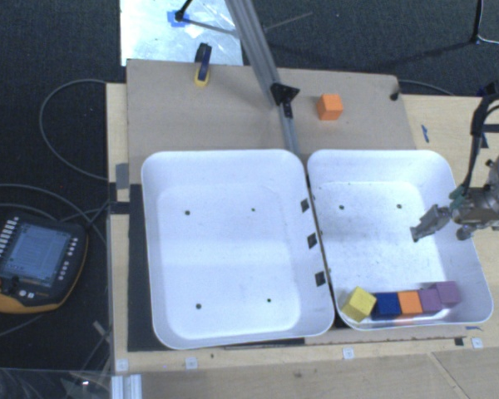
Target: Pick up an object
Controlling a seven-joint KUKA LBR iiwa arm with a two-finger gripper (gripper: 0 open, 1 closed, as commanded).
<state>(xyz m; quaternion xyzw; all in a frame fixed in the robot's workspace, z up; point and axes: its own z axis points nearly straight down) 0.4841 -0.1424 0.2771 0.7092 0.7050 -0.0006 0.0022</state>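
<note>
Along the near wall of the right bin (374,166) lies a row of small blocks: a yellow block (359,303), a blue block (387,305), an orange block (410,302) and two purple blocks (440,295). My gripper (443,228) hovers over the right side of that bin, above and behind the row. It is open, its two fingers spread apart with nothing between them. The row of blocks is a good way nearer the camera than the fingertips.
The left bin (224,163) sits beside the right one. An orange cube (329,106) rests on the bench behind the bins. A slanted metal pole (258,52) crosses the back. A teach pendant (29,260) lies on the floor at left.
</note>
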